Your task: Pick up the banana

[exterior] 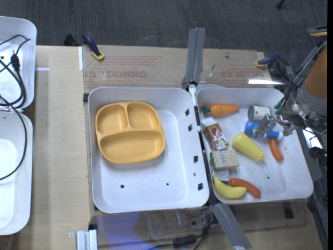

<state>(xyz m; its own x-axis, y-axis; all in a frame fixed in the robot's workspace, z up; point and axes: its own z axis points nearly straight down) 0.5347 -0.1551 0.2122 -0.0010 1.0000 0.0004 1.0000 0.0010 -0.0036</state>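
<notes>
Jaws impossible to read from where I stand, so I cannot tell their spread. Leftward lies the banana [228, 189], yellow and curved (front of the right bin [291, 189]); the gripper [270, 124] hovers farther right.

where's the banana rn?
The curved yellow banana lies at the near edge of the right white bin, beside the orange-red sausage and just below the small green box.

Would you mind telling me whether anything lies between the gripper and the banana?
Yes. The gripper sits near the right bin's far side; the banana lies at the near edge. The yellow bottle lies roughly between them, and an orange sausage touches the banana.
</notes>
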